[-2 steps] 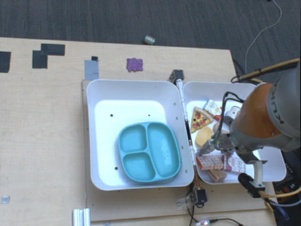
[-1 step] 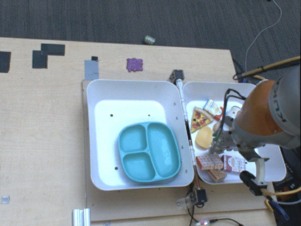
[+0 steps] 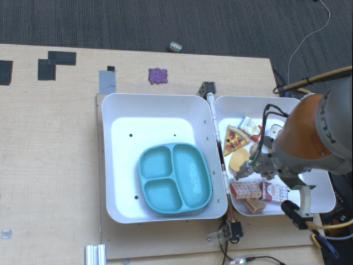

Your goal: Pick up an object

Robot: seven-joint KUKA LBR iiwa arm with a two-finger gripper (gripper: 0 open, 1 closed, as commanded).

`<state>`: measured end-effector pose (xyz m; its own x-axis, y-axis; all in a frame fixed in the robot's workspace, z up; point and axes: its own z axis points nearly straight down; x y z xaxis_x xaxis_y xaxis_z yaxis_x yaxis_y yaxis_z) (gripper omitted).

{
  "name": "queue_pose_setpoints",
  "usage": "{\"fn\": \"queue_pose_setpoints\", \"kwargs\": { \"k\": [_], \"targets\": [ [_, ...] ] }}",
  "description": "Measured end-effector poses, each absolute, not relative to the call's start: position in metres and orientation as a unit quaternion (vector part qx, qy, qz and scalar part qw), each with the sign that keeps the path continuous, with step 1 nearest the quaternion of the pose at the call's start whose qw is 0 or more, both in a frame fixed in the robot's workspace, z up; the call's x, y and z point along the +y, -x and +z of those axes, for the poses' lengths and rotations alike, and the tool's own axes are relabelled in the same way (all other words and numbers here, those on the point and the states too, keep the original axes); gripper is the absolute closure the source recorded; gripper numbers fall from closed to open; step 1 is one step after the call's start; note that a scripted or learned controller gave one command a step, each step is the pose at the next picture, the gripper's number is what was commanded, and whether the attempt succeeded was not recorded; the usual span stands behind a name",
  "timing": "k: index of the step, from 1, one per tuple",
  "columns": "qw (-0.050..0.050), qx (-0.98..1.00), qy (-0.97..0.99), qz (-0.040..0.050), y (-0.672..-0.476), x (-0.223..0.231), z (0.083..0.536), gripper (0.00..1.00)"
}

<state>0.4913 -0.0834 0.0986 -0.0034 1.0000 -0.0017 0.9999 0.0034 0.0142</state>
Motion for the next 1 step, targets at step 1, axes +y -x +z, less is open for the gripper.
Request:
{"fn": "queue_pose_setpoints", "kwargs": {
  "k": [1],
  "targets": [
    [0.006,0.710,-0.704,0.0058,-0.4929,-0.0826,0.1092,1.00]
  ]
}}
